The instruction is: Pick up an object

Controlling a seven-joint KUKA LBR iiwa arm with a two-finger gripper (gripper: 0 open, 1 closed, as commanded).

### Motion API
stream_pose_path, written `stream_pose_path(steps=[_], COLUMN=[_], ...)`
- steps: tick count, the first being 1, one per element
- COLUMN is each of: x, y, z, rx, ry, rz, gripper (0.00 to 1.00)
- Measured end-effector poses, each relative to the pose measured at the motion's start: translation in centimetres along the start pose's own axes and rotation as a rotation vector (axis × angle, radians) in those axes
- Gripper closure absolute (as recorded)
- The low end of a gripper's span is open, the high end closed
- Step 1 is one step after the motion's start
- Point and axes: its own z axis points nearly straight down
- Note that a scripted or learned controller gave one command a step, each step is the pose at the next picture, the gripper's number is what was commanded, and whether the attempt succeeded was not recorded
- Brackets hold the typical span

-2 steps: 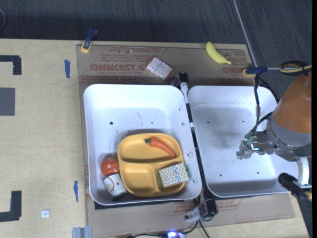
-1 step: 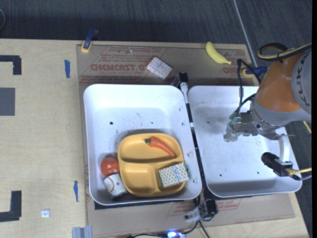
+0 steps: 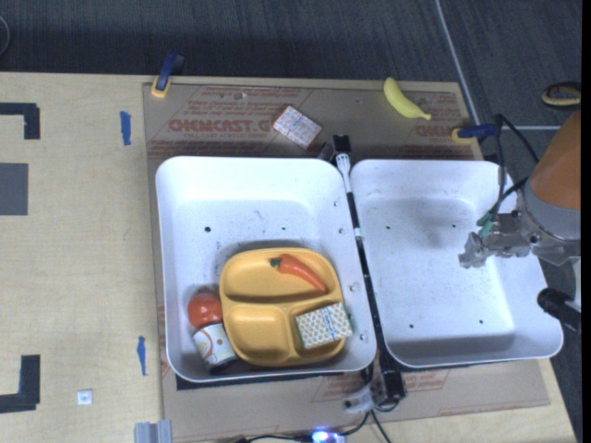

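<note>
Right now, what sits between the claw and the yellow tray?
From the camera view: bare white floor of the right bin, then the black seam between gripper and yellow tray.

Arm (image 3: 563, 178) enters from right, gripper (image 3: 477, 247) low, pointing left

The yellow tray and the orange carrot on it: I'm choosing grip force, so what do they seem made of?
The yellow tray looks like moulded plastic, smooth with a soft sheen and rounded dividers. The carrot seems a glossy plastic toy, judging by its even colour, though rubber is possible.
</note>
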Motion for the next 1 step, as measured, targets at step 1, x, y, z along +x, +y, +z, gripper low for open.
stream_pose_path(steps=[1], x=[5.85], y=[-2.64], z=[-3.56], rx=[0.004], ry=[0.004], rz=[-0.002], gripper=[1.0])
